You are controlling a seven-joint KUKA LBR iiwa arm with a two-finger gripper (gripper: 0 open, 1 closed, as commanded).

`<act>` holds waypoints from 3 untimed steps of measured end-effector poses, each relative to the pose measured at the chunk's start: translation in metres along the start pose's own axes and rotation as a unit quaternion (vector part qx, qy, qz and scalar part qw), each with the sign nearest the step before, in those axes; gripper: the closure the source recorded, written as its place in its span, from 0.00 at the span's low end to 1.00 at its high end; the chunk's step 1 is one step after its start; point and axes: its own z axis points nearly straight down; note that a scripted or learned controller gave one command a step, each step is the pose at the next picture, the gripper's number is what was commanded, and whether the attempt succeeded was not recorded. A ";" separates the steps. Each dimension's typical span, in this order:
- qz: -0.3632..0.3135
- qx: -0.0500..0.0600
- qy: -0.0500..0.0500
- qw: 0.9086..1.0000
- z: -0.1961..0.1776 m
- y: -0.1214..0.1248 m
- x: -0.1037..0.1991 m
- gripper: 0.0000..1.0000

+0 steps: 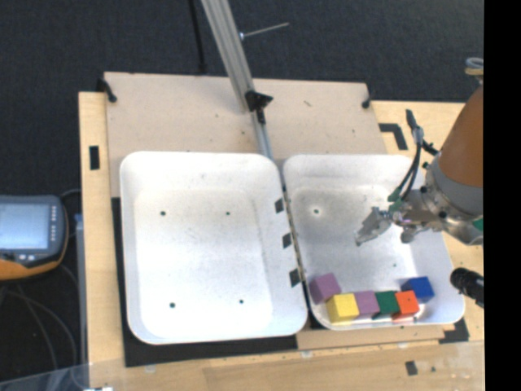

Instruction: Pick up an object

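Gripper sits over the right bin, fingers apart and holding nothing. Blocks cluster at the bin's 6 o'clock edge (purple block, yellow block, blue block), well apart from the gripper.

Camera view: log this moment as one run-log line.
gripper: above right bin, holds nothing | blocks: clustered at right bin's near edge, untouched | left bin: no blocks | pick: not yet done

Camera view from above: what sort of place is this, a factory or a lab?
Probably a robotics lab test bench: a robot arm reaches over two white bins, with small coloured blocks heaped in one corner.
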 end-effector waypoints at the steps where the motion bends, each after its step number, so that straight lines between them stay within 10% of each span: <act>1: 0.005 0.000 -0.002 1.000 0.013 0.028 -0.017 0.00; 2: 0.003 -0.005 -0.003 1.000 -0.108 -0.001 -0.031 0.00; 3: -0.002 -0.003 -0.004 1.000 -0.115 0.000 -0.031 1.00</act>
